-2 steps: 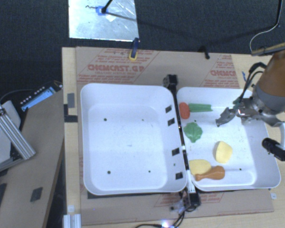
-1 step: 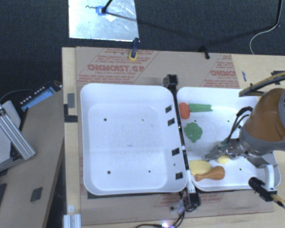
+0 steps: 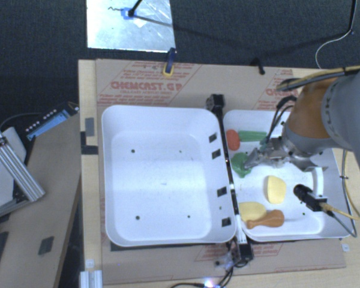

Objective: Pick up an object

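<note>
Camera view: at centre right of the frame the gripper (image 3: 252, 159) is lowered in the right bin (image 3: 319, 227) onto a green item (image 3: 241, 167), its opening apparently narrow but blurred, so the item could be nudged away ungrasped.

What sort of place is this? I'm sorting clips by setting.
Probably a robotics lab bench for grasping trials: a grey arm reaches over two white bins, toy food like a yellow piece lies in the right one, and cables run across dark carpet.
</note>
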Robot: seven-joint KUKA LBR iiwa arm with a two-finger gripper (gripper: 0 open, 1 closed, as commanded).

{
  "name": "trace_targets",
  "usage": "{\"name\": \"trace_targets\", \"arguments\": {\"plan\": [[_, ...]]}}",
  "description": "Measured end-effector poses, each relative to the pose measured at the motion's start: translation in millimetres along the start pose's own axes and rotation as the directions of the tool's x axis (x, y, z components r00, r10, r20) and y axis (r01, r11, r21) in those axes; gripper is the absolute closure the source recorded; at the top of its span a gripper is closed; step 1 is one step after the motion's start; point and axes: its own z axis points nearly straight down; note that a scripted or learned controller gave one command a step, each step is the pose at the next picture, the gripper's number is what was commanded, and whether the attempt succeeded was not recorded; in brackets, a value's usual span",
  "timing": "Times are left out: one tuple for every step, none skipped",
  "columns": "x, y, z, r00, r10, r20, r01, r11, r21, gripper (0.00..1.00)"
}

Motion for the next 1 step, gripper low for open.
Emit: {"name": "trace_targets", "arguments": {"plan": [[24.9, -47.5, 0.7, 1.0, 0.008, -0.001, -0.008, 1.0, 0.01, 0.0]]}}
